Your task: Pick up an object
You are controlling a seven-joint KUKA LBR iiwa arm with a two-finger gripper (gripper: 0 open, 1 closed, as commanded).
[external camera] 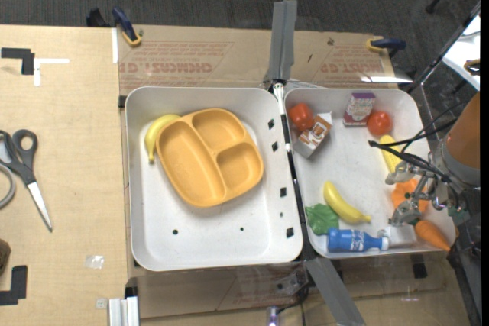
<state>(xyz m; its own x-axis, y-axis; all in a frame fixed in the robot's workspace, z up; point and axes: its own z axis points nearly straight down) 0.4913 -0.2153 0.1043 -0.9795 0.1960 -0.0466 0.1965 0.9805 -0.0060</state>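
From my remote seat I see the claw (416, 198) low at the right edge of the right shallow white plastic bin (345, 164), the grey arm (466, 164) with its orange band reaching in from the right over the bin's rim, with black cables trailing across it. I cannot tell whether the claw is open or closed; its metal parts blur together above a small orange round fruit (403, 193), and nothing is plainly gripped. Just below it lies an orange carrot (432, 234), and to its left a blue plastic bottle with a white cap (355, 241) lies on its side along the near wall. Beside the bottle sits a green leafy toy (321, 217), touching a yellow banana (344, 204). Farther back are a red tomato (380, 121), a purple and white small carton (359, 108), another red round fruit (300, 115) and a small orange and white box (313, 137). In the left white bin (153, 233) a yellow divided plate (208, 156) rests partly over a second banana (157, 132). On the wooden surface (61, 164) at far left lie grey-handled scissors (29, 172).
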